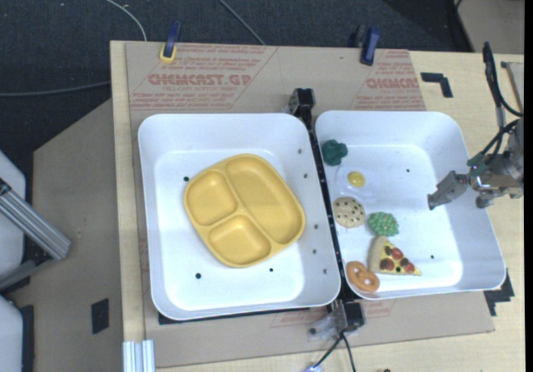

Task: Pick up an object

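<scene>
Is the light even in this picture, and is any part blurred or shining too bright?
In the camera view the light is soft and even; the yellow tray casts hardly any shadow. The white bin walls look bright but keep their detail. The small toys, such as the pizza slice, are sharp, while the pincer at the right edge looks slightly soft.

My gripper (445, 192) hangs over the right bin (433, 133), near its right wall, with nothing between the fingers as far as I can tell. Along that bin's left side lie a cookie (348, 212), broccoli (383, 223), a pizza slice (396, 260) and a donut (363, 277). A yellow divided plate (243, 209) sits in the left bin (166, 154).
</scene>
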You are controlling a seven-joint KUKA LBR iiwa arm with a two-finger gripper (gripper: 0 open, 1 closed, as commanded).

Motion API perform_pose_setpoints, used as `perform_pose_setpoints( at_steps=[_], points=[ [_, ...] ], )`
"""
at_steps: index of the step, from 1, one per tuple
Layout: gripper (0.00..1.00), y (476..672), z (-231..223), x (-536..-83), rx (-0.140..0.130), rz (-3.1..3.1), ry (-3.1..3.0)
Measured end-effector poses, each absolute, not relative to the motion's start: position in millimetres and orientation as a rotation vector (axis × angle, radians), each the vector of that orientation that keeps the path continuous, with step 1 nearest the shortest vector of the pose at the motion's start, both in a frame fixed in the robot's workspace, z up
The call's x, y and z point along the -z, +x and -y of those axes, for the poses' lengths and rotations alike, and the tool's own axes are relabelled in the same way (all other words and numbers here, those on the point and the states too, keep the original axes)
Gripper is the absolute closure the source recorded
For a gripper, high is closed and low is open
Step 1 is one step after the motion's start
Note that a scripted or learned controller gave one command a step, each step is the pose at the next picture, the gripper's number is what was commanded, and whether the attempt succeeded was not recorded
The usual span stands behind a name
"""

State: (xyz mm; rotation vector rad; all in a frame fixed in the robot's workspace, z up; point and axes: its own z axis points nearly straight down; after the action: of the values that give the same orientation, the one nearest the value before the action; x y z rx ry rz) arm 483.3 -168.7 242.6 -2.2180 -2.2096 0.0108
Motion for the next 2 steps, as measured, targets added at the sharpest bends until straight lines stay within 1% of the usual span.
perform_pose_setpoints(
  at_steps=[1,2],
  points=[
    [0.0,486.0,168.2,-248.9,0.0,2.222,-2.222],
    [0.0,492.6,170.6,-203.9,-0.003,2.218,-2.219]
  ],
)
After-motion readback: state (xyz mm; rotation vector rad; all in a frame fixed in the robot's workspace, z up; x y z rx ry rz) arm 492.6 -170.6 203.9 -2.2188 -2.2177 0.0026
